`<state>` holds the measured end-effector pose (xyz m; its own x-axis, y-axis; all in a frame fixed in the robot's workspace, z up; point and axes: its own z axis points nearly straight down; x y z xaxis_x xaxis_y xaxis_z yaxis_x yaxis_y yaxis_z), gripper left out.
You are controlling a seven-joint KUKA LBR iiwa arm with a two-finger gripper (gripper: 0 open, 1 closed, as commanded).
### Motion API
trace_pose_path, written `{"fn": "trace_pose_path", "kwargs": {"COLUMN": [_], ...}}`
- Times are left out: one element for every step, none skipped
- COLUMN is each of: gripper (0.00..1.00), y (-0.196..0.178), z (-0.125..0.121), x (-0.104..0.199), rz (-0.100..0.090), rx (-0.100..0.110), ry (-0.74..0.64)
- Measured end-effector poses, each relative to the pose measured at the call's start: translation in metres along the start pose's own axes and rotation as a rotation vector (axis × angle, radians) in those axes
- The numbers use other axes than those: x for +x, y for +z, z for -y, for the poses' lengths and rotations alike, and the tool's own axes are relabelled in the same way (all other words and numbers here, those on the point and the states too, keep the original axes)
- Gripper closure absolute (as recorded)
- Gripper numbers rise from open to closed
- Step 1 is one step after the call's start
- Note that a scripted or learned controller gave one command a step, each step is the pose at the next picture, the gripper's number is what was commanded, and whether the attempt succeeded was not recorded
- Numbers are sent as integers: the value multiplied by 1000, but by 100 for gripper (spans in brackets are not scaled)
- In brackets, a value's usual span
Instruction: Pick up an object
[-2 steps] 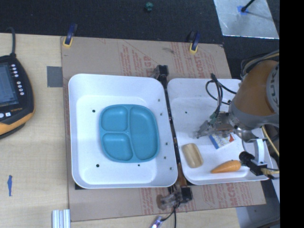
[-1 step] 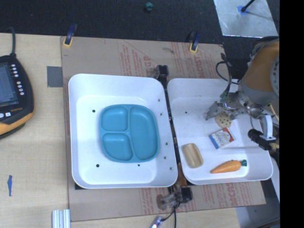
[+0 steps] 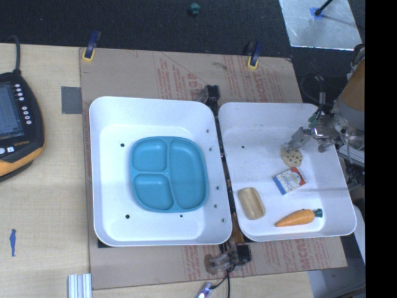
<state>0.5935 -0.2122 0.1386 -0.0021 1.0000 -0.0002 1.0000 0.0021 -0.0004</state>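
Right bin (image 3: 260,120), cookie (image 3: 291,157) below hand (image 3: 305,139)

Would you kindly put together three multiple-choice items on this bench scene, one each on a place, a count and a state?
1. Where does the blue divided plate lie?
A. in the left bin
B. in the right bin
C. on the bare bench

2. How many loose things lie in the right bin?
A. two
B. four
C. six

3. How does the carrot rest?
A. standing on end
B. lying flat near the bin's front edge
C. lifted by the gripper

Answers:
1 A, the plate sits in the middle of the left bin.
2 B, a spotted piece, a small packet, a tan block and the carrot.
3 B, it lies on its side on the bin floor, apart from the gripper.
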Motion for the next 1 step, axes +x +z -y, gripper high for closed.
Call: {"fn": "trace_pose_path", "kwargs": {"gripper": [0], "y": [47], "z": [-4], "x": [10], "rz": [0], "rx": [4], "ry": [-3]}}
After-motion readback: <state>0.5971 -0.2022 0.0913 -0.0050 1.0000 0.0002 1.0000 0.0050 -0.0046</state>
